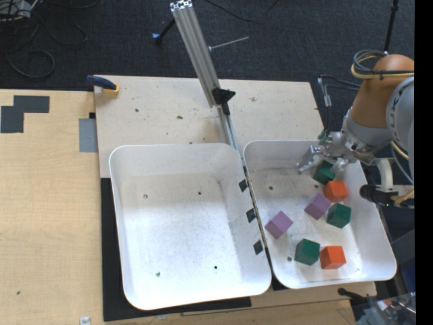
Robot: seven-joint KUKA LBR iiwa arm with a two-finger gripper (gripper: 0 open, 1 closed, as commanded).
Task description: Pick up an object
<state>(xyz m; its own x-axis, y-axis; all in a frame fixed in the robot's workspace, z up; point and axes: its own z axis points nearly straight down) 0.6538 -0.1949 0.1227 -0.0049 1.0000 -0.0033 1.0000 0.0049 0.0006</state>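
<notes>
Arm in from the right, gripper [323, 160] low over the far corner of the right bin [284, 156]. Metal fingers splay toward the left; whether they are spread or closed cannot be told at this angle. A green cube [325, 173] sits right at the fingertips, partly covered by them. It may be in contact, but nothing shows it clamped between the fingers.

Other candidates in the right bin: an orange cube [335, 190] touching the green one on the near side, a purple cube [316, 206], a second green cube [338, 215], another purple cube [279, 224] nearer the divider, then a green cube [306, 252] and an orange cube [332, 256] side by side by the near rim. Left bin [135, 158] white and speckled with dark flecks.

Risks, as judged:
- Green and orange cubes are packed together, so a finger could land on the orange one and shove both instead of straddling one.
- The target is close to the bin's far wall, and a finger may foul the rim or pin the cube against it.
- Cube tilted or off-centre under the fingers could squirt out on closing.

Materials: cubes look like small matte blocks, crisp-edged, likely foam or painted wood, light. Bins are smooth, shallow plastic with rounded corners, so blocks would slide easily.
</notes>
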